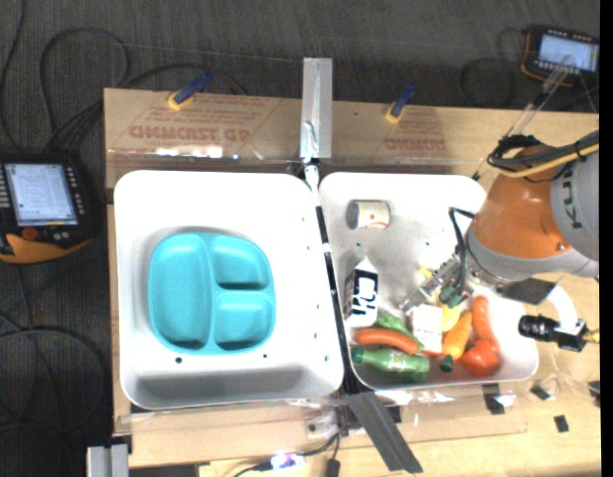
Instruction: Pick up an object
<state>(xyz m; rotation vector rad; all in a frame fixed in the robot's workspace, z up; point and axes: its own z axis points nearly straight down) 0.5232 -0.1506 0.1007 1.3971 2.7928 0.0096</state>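
While the arm (530,222) hangs over the right bin (405,192), the pincer (443,284) sits low at the toy pile; can't tell its opening or whether it has anything. Judged step: reaching in, grasp not confirmed. Next: close on one item, lift straight. Right bin: orange carrot (385,339), green bottle (393,363), red pepper (481,346), white cylinder (369,214). Left bin (157,192): blue divided tray (212,291).
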